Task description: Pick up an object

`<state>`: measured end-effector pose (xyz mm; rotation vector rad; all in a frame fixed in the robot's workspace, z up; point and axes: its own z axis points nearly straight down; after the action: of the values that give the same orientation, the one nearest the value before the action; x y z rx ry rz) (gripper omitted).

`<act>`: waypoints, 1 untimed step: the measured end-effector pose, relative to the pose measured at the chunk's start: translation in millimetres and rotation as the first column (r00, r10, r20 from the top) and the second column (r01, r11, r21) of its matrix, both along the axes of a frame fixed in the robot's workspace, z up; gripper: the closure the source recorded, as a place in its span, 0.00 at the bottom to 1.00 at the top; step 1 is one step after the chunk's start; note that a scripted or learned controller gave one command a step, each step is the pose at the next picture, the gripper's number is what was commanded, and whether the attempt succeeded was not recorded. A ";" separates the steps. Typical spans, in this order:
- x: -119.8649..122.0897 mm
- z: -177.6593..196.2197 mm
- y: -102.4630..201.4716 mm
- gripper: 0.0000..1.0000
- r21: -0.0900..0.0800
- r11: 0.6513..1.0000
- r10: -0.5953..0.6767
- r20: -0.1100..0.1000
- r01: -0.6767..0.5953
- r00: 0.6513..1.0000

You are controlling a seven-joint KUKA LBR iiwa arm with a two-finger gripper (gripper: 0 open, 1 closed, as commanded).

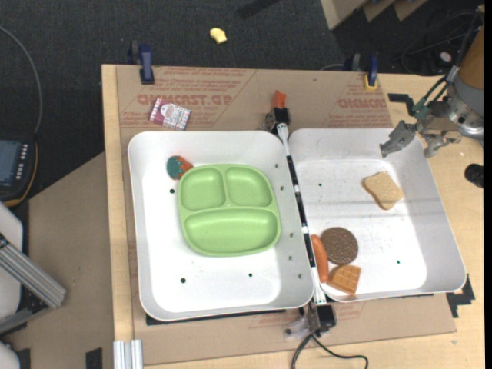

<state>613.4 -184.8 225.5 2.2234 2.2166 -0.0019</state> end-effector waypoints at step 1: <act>3.8 -93.8 -24.3 0.00 0.003 1.000 0.001 -0.006 -0.001 1.000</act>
<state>617.2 -209.0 131.7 2.2269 2.2230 -0.0053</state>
